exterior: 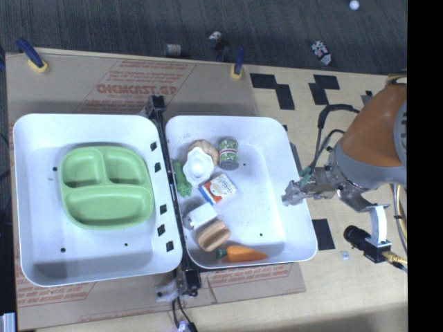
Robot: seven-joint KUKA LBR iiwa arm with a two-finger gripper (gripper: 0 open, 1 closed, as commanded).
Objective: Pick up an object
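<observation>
The right white bin [266, 151] holds several small toy foods along its left side: a small green-labelled can [228, 152], a white cup-shaped piece [198, 164], a red, white and blue carton [219, 188], a hot dog bun [212, 234] and an orange carrot [242, 254]. My gripper [294, 192] hangs at the bin's right rim, to the right of these items and touching none of them. Nothing shows between its fingers.
The left white bin [34, 241] holds a green divided plate [107, 185]. A black divider clip line runs between the bins. The grey and orange arm [374, 144] reaches in from the right over the cardboard-covered bench. Blue clamps hold the cardboard's far edge.
</observation>
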